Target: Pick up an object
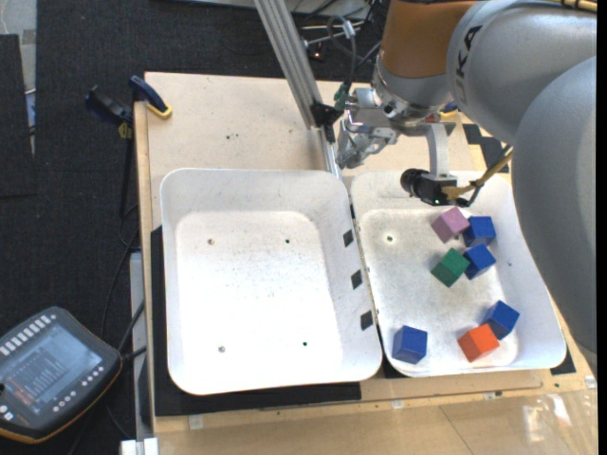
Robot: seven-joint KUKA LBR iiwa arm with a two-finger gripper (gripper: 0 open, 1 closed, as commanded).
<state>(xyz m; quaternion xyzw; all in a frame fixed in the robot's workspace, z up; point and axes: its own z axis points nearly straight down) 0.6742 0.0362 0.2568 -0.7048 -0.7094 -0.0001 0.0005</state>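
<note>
Gripper [360,145] was seen raised, grip state indiscernible; purple cube [450,223] lay nearest, below-right of it.

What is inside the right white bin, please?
The right bin holds six cubes: purple, green, orange and three blue. The arm covers its far right corner, so anything there is hidden.

Right bin [379,254]: seven small cubes. Purple [450,223] touching blue [481,228]; green [450,267] against blue [479,259]; orange [478,341] beside blue [503,318]; lone blue [410,343] near front wall.
</note>
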